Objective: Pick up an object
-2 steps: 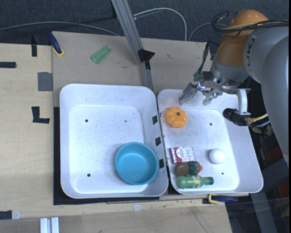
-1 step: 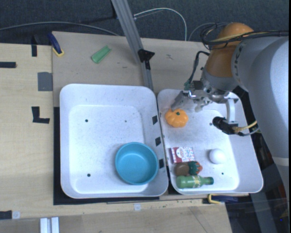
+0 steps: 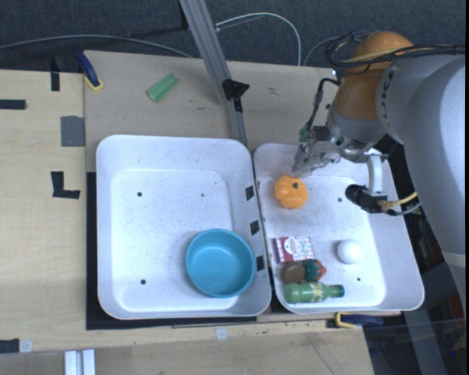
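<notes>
In the right bin an orange pumpkin-shaped toy lies near the back left. My gripper hangs just behind and to the right of it, above the bin's back edge, with nothing seen between its tips. Nearer the front lie a red and white carton, a small brown and red toy, a green bottle on its side and a white ball.
A blue bowl sits at the front right of the left bin. A grey pole slants across the bench behind the bins. A green block lies on the bench at the back left.
</notes>
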Controlling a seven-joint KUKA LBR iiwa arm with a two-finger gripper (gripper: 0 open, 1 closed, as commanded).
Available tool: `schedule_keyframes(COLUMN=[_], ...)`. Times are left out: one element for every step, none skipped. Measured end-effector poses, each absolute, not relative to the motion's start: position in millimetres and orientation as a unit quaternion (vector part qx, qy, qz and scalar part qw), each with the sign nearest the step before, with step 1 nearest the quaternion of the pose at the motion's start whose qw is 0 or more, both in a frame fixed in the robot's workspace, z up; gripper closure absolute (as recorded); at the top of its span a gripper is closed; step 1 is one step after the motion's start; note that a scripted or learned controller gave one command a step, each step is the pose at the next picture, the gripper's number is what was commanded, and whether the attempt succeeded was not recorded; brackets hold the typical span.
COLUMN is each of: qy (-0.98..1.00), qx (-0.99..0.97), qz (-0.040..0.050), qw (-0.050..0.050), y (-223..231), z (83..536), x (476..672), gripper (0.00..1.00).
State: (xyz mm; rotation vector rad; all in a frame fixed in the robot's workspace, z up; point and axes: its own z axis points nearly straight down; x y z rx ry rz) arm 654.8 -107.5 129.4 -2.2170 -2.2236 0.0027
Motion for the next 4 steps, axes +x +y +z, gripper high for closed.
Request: schedule_keyframes(qy=[-0.708, -0.708, -0.709, -0.709], qx=[-0.706, -0.706, -0.705, -0.705], qz=[-0.0015, -0.0009, -0.0005, 0.0011], qw=[-0.002, -0.001, 0.001, 0.002], y=[-106.4, -106.0, -52.2, -3.9], z=[192.9, 223.3, 234.6, 222.9], x=[653.2, 653.9, 636.6, 622.9], gripper=[1.0, 1.0, 1.0, 1.0])
